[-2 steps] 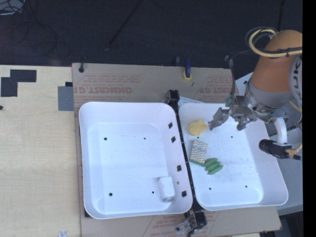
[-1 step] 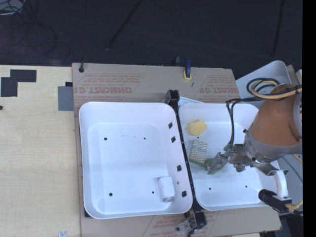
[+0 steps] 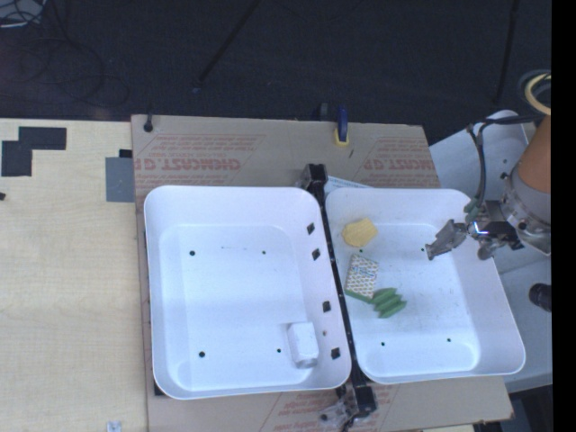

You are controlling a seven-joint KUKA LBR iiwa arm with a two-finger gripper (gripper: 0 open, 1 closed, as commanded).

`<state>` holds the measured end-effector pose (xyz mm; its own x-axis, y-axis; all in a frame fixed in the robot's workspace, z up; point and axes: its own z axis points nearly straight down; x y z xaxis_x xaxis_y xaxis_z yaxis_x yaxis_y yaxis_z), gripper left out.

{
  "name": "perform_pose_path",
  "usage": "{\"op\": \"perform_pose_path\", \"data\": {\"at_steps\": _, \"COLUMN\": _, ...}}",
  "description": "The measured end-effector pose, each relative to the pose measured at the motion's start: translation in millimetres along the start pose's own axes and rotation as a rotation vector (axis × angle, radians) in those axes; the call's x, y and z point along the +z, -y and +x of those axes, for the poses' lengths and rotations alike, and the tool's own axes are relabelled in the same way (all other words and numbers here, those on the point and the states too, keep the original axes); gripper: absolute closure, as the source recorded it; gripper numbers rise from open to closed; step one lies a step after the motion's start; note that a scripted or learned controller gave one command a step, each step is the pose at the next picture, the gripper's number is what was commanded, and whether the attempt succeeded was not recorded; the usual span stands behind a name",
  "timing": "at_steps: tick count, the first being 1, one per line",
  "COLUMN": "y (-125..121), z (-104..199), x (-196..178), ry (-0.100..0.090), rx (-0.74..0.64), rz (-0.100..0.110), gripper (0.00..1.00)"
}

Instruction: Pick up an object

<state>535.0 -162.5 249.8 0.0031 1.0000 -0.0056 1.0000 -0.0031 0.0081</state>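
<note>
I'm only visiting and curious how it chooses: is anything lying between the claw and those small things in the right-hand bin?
Nothing visible does. The gripper is over the right bin near its right side, and bare white floor lies between it and the yellow piece, the patterned piece and the green piece.

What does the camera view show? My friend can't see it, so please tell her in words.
A grey robot gripper hangs over the right white bin, which holds a yellow lump, a patterned packet and a green piece. The left white bin holds a small white block.
</note>
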Motion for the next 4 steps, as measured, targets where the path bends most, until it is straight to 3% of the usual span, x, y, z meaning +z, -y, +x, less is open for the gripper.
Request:
{"op": "perform_pose_path", "data": {"at_steps": 1, "y": 3, "z": 2, "x": -5, "ry": -0.006, "rx": 0.0, "rz": 0.012, "gripper": 1.0}}
{"op": "perform_pose_path", "data": {"at_steps": 2, "y": 60, "z": -39, "x": -21, "ry": -0.006, "rx": 0.002, "rz": 0.012, "gripper": 1.0}}
{"op": "perform_pose_path", "data": {"at_steps": 3, "y": 57, "z": -2, "x": -115, "ry": -0.004, "rx": -0.008, "rz": 0.0, "gripper": 1.0}}
{"op": "perform_pose_path", "data": {"at_steps": 4, "y": 46, "z": 36, "x": 6, "ry": -0.011, "rx": -0.006, "rz": 0.023, "gripper": 1.0}}
